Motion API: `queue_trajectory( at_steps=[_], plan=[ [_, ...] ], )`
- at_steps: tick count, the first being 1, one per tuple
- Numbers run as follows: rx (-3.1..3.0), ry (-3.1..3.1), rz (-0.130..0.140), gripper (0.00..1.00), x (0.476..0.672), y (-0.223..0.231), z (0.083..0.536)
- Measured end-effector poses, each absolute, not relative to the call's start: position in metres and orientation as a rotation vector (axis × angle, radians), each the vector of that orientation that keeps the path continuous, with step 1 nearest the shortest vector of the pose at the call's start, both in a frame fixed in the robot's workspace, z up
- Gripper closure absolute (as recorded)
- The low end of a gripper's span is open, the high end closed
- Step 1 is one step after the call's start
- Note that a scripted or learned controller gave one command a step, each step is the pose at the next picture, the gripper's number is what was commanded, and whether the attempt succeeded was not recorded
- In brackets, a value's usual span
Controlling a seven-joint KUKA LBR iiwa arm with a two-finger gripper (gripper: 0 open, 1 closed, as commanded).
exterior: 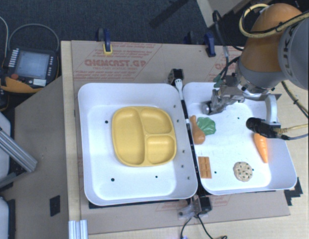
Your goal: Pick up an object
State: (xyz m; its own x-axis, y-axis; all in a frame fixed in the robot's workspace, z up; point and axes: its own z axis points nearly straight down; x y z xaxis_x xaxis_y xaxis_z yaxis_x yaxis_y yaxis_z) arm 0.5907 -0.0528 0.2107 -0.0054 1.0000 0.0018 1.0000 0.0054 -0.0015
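Camera view, slanted down over bench: two white bins side by side. Left bin (94, 103) with one yellow divided plate (143, 135), three compartments. Right bin (279, 176) with five small items: one green leafy piece (207, 125) near the far-left part, one orange sausage-shaped piece (197, 131) touching the green piece's left side, one carrot (261, 147) at right, one cookie (242, 171) at near centre, one brown cracker (204, 167) at near left beside the dividing rim. One gripper (213, 106) low over the right bin's far part, just beyond the green piece; nothing seen between its fingers; cannot tell whether jaws spread or pressed together.
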Motion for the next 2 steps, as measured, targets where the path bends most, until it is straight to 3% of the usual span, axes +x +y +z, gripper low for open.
queue_trajectory(
  at_steps=[2],
  plan=[
    [-2.215, -2.229, -0.005, 1.00, 0.603, 0.048, 0.224]
  ],
)
